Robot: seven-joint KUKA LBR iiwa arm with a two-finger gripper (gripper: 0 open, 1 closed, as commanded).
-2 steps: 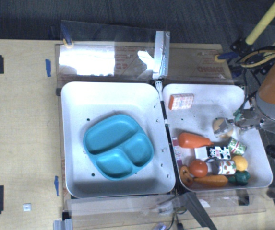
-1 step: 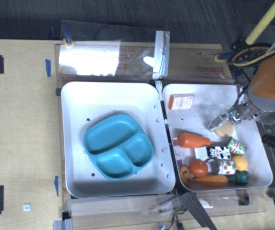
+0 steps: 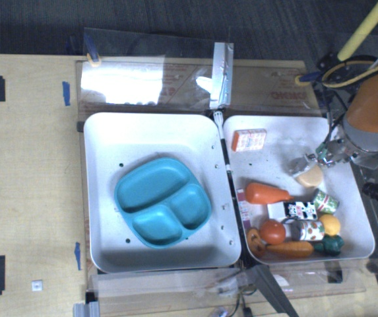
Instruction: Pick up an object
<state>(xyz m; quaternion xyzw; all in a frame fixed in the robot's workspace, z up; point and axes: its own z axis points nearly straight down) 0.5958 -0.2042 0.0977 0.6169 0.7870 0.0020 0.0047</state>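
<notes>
1. Nearest the camera, along the front wall of the right-hand shallow white bin [image 3: 363, 207], toy food lies heaped: a long orange carrot [image 3: 287, 248], a round red tomato [image 3: 272, 231], a yellow piece [image 3: 331, 225] and a dark green piece [image 3: 332, 244] at the right end. They overlap so closely that their edges are hard to separate.
2. Just behind that heap are a small black-and-white patterned carton [image 3: 300, 211], a small can with a green end [image 3: 325, 202] and a larger orange-red carrot-shaped toy [image 3: 266, 193] lying on its side.
3. In the left-hand shallow white bin [image 3: 103, 197] sits a turquoise plastic plate with three compartments [image 3: 163, 201], tilted askew to the bin walls.
4. Further back in the right bin, a pale tan wedge-shaped block [image 3: 310, 176] rests on the floor, directly below and touching the metallic jaws of the gripper [image 3: 319, 157].
5. The jaws are small and blurred against the white floor; whether they are apart, together or clamped on the wedge cannot be told.
6. The grey arm with its orange band [image 3: 372, 107] enters from the right and is cut off by the frame edge.
7. Near the back-left corner of the right bin lies a small orange-and-white box [image 3: 249, 140], well apart from the jaws.
8. Beyond the bins, a clear plastic sheet [image 3: 149, 78] glares on the pale wooden desk [image 3: 24, 177].
</notes>
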